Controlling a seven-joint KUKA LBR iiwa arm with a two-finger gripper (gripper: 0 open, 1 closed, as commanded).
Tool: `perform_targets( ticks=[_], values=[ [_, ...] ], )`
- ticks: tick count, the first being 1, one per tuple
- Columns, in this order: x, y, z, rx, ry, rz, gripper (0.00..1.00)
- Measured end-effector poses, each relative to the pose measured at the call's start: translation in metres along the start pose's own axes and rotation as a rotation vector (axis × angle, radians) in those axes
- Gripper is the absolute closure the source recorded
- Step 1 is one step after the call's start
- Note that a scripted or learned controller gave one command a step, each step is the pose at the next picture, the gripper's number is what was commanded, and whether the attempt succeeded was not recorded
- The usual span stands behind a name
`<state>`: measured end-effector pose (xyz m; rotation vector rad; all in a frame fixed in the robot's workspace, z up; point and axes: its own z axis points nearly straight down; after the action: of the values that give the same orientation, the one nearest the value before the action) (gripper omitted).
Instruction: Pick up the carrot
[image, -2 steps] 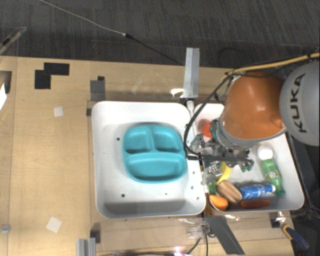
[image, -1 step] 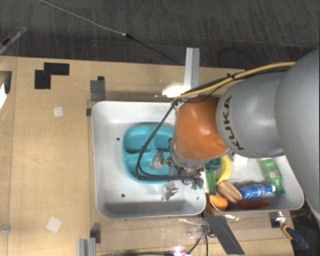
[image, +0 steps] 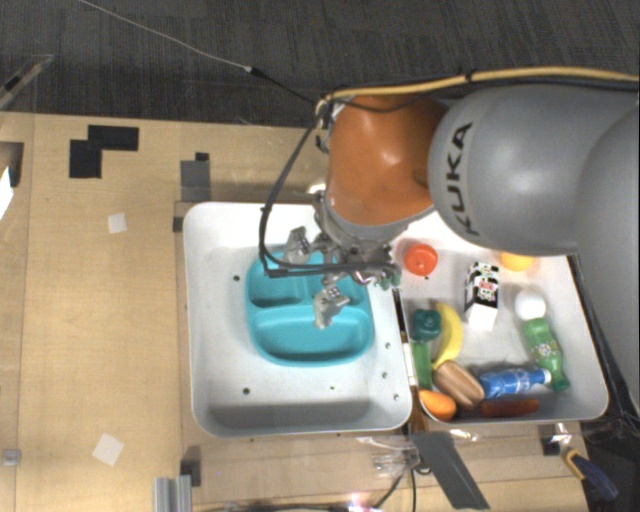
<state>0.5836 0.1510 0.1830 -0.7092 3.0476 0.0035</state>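
The carrot (image: 437, 403) looks like a short orange piece in the front left corner of the right bin (image: 590, 390), beside a brown bread-like piece (image: 458, 381); I cannot be sure of it. My gripper (image: 328, 302) hangs over the left bin (image: 215, 330), above a blue dish (image: 300, 335). It is well to the left of the carrot, on the other side of the wall between the bins. Nothing orange shows at the gripper. The orange wrist band and grey arm cover the far part of both bins.
The right bin is crowded: an orange-red round thing (image: 420, 260), a banana (image: 451, 335), a dark green item (image: 426, 324), a cow-patterned carton (image: 483, 291), a green bottle (image: 542, 346), a blue bottle (image: 515, 382), a red item (image: 510, 407).
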Motion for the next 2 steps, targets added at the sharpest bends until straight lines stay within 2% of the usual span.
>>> perform_targets(
  ticks=[1, 2],
  values=[
    [-0.0804, -0.0340, 0.0900, -0.006, -0.004, 0.104, 0.00],
    [-0.0805, -0.0340, 0.0900, -0.006, -0.005, 0.104, 0.00]
  ],
)
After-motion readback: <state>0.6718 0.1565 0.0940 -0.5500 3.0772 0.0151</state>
